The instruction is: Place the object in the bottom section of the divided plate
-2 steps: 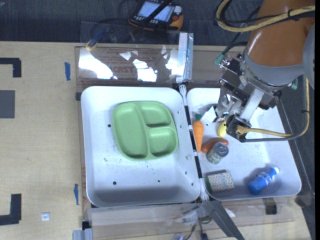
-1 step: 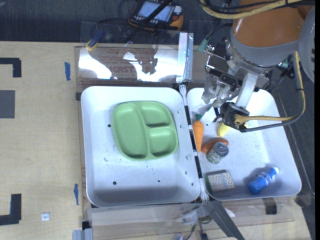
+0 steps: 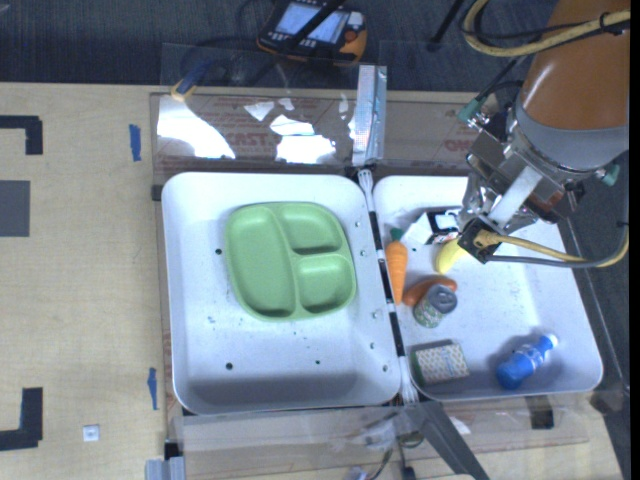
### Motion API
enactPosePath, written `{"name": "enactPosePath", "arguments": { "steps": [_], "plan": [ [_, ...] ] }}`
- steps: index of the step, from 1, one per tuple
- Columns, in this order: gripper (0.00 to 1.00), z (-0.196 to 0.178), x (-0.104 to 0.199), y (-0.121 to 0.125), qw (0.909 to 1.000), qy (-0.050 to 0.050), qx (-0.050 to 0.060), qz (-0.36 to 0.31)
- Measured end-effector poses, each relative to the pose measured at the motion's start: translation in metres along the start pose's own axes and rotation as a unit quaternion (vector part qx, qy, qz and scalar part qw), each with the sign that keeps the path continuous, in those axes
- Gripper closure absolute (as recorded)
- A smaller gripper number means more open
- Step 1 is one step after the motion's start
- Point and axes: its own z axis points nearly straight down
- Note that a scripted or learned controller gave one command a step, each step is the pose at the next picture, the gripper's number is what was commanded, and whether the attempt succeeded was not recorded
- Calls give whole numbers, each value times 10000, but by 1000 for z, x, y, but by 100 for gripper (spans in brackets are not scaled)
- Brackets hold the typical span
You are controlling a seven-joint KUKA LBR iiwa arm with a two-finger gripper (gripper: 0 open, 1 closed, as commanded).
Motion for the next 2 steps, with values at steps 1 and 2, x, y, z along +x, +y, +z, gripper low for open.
{"name": "enactPosePath", "arguments": {
  "steps": [1, 2],
  "plan": [
    [100, 92, -20, -33, 9867, 3, 4, 1625],
    [100, 47, -10, 64, 9710, 16, -11, 2390]
  ]
}}
